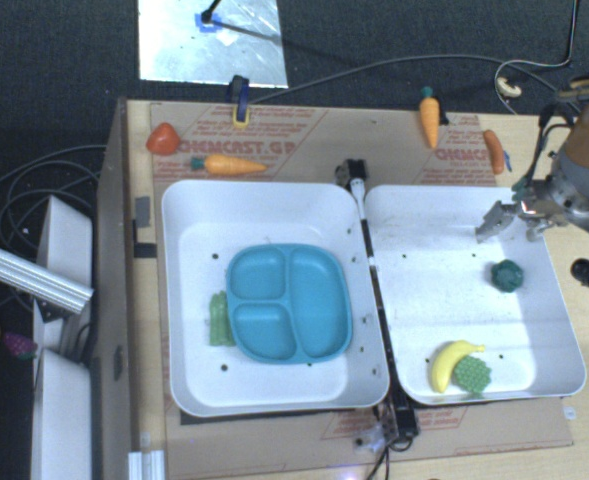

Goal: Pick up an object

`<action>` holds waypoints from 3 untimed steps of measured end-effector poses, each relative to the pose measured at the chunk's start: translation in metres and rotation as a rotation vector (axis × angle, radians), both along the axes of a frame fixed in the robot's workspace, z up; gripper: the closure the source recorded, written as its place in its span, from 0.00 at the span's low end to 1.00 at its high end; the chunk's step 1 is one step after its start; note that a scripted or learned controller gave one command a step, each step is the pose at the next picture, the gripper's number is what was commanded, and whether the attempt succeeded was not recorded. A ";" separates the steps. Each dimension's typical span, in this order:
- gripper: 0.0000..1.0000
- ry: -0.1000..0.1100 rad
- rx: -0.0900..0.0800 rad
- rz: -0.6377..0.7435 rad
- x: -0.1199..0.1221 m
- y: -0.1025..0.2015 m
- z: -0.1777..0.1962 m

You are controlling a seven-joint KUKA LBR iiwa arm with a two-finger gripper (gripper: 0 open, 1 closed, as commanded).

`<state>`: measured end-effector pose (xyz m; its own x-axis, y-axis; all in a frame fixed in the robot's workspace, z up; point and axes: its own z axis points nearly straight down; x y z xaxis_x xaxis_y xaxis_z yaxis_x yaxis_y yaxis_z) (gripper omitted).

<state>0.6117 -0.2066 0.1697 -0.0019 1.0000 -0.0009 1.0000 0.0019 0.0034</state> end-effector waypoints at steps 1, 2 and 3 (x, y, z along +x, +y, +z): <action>0.00 0.002 0.000 0.000 -0.021 0.000 -0.017; 0.00 0.002 0.000 -0.001 -0.022 0.000 -0.017; 0.00 0.001 0.001 -0.001 -0.022 0.000 -0.018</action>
